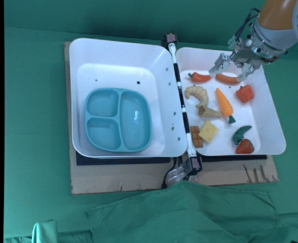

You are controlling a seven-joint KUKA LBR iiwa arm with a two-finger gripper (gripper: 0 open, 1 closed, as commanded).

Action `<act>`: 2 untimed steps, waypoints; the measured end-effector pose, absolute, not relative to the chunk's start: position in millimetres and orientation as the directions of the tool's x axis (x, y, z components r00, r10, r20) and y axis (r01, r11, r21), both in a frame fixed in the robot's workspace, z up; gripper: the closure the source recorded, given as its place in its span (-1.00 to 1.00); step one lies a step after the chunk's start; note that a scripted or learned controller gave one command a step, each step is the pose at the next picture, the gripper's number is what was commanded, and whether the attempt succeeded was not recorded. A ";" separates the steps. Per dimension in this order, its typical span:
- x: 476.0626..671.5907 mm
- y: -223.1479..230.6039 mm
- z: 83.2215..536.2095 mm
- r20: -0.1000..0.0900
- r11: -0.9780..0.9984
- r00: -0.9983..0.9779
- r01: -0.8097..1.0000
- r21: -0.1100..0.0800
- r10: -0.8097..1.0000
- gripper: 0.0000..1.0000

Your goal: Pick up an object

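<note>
Two white bins sit side by side on a cardboard sheet (118,178) over green cloth. Left bin (88,52) holds a teal divided plate (118,119), three compartments, lying toward the bin's near left part. Right bin (270,130) holds toy food. Arm enters at the top right corner of the scene, orange band above the wrist. Gripper (233,68) hangs over the far edge of the right bin, fingers spread apart, one tip to each side, nothing between them. Directly below the gap lies an orange sausage (226,78), near the far wall; whether the fingertips touch it I cannot tell. A second, redder sausage (200,77) lies just beside it toward the bin's far left corner. Red pepper (244,93) sits near the right wall, apart from the sausages. Croissant (197,92) lies at the left side, just below the red sausage. Carrot (224,103) runs slantwise through the middle, green end pointing to the near edge. A tan cone-like piece (208,111) lies touching or nearly touching the carrot's left side. Cheese wedge (208,131) and a brown chocolate bar (196,136) rest close together by the near left corner. A green-topped piece (241,132) and a strawberry (245,146) sit by the near right corner. Green fabric (189,214) bunches at the near edge of the scene.
</note>
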State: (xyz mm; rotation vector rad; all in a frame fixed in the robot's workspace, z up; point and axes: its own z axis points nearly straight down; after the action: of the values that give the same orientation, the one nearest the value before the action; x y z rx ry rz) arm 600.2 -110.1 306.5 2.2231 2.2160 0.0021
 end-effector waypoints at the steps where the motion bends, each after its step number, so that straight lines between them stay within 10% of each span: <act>1: 600.7 -101.6 252.3 -0.001 -0.003 0.003 1.000 -0.002 1.000 -1.00; 2: 591.4 -98.8 203.9 -0.001 -0.004 0.004 1.000 -0.003 1.000 -1.00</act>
State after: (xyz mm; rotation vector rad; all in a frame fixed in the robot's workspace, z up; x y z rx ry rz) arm 591.4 -98.8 203.9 2.2263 2.2181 -0.0041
